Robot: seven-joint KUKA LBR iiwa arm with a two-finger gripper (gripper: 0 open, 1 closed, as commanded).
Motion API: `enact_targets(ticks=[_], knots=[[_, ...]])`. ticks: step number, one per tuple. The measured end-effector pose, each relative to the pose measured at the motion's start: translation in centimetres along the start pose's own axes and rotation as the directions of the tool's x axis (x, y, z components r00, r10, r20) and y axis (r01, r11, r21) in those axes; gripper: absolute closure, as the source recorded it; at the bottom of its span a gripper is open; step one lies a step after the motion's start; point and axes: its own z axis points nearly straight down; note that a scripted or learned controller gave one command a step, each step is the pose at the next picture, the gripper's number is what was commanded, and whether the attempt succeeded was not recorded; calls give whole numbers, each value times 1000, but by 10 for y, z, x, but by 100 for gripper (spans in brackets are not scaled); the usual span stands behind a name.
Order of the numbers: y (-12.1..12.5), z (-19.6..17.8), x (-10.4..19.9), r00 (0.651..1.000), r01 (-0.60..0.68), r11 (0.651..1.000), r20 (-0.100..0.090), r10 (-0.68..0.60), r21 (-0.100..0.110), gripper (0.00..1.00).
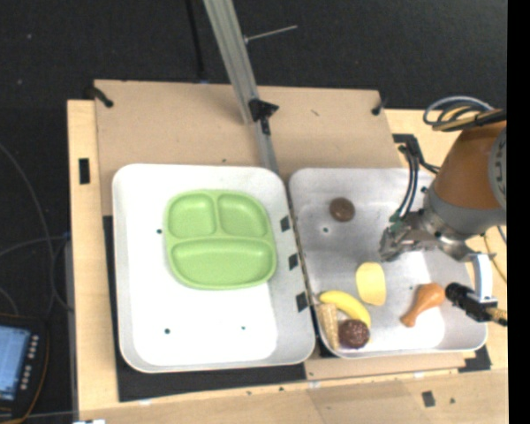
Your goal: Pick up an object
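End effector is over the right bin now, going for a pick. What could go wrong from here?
1. The end effector hangs over bare floor of the right bin, above the pale yellow piece; a straight descent may close on nothing.
2. The banana, dark round item and yellow piece crowd the front corner, so a grasp there could catch two or push one against the wall.
3. The orange drumstick lies beside the arm's path and could get knocked.

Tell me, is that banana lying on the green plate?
No, the banana lies in the right bin beside a dark round piece, while the green plate sits in the left bin.
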Motion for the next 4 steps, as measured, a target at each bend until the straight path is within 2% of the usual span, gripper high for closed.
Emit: enact_targets(ticks=[3,4], knots=[[-1,-155,1,1000,8,1000,2,-8,-3,100],[17,-160,50,1000,12,1000,0,-12,1,100]])
